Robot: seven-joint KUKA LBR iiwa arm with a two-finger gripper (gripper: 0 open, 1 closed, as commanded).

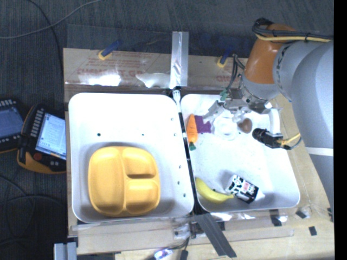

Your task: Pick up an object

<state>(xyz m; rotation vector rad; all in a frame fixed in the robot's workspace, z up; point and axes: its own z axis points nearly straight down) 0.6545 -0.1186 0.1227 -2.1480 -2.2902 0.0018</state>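
Observation:
My gripper (232, 108) hangs over the far part of the right bin (282, 169), below the orange wrist band. Just left of it lie a purple piece (202, 124) and an orange carrot-like toy (191, 127) against the bin's left wall. A small brown round object (245, 125) sits just right of the gripper, close beneath it. A yellow banana (212, 192) and a black-and-white box (242, 188) rest near the front of the same bin. Nothing is visibly held.
The left bin (108, 112) holds a yellow compartment plate (124, 179) in its front half. A handheld pendant (40, 140) lies off the bench to the left. The grey arm (309, 91) covers the right bin's far right corner.

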